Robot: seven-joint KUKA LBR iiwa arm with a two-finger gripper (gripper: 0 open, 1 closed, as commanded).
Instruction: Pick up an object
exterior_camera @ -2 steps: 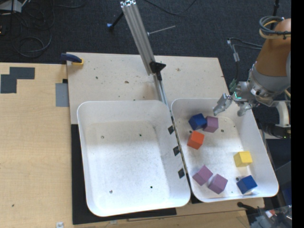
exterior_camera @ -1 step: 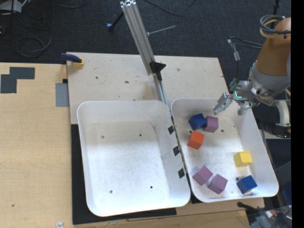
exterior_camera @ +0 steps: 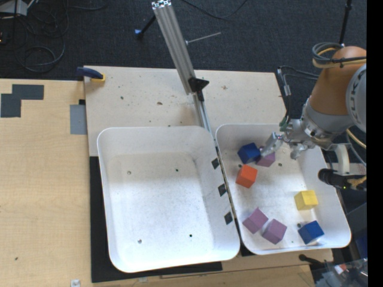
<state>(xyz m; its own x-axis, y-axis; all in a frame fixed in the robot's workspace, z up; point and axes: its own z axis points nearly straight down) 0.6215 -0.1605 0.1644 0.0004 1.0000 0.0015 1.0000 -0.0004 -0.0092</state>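
The right bin [exterior_camera: 335, 220] holds several blocks. A blue cube [exterior_camera: 248, 153] and a small purple block [exterior_camera: 267, 159] lie together at its far left, with an orange cube [exterior_camera: 246, 176] just in front of them. A yellow cube [exterior_camera: 306, 200], two purple cubes [exterior_camera: 255, 219] [exterior_camera: 274, 231] and another blue cube [exterior_camera: 310, 232] sit nearer the front. My gripper [exterior_camera: 285, 147] hangs over the far part of this bin, open, with nothing between its fingers. Its left finger [exterior_camera: 273, 142] is right beside the small purple block.
The left bin [exterior_camera: 108, 160] lies beside the right one, with black clips along the shared wall [exterior_camera: 220, 178]. A slanted aluminium post [exterior_camera: 176, 40] rises behind the bins. A blue and yellow clamp [exterior_camera: 90, 74] sits at the bench's far left corner.
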